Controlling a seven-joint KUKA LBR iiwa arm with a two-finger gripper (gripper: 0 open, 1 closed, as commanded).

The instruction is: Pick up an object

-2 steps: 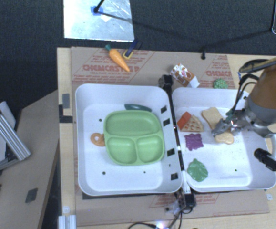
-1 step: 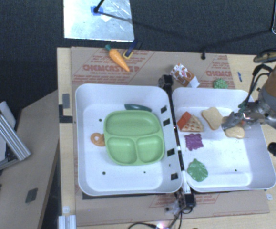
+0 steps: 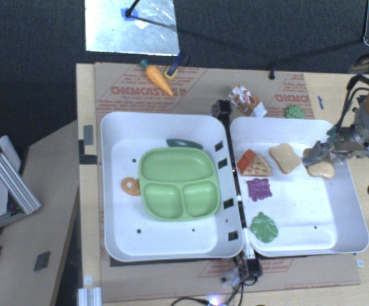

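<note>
Nothing is lifted yet: gripper (image 3: 316,155), fingers' state unclear, hovers at a tan piece (image 3: 322,169) near the counter's right edge.

**Legible markings: cardboard sheet only**

Cardboard sheet (image 3: 200,81) under the two bins: red printed brand lettering, repeated at several places, reading roughly "CHEMCAST"; smaller lines beneath too small to read. Small packet (image 3: 243,99) behind the bins: printed pattern, no readable text.
</note>
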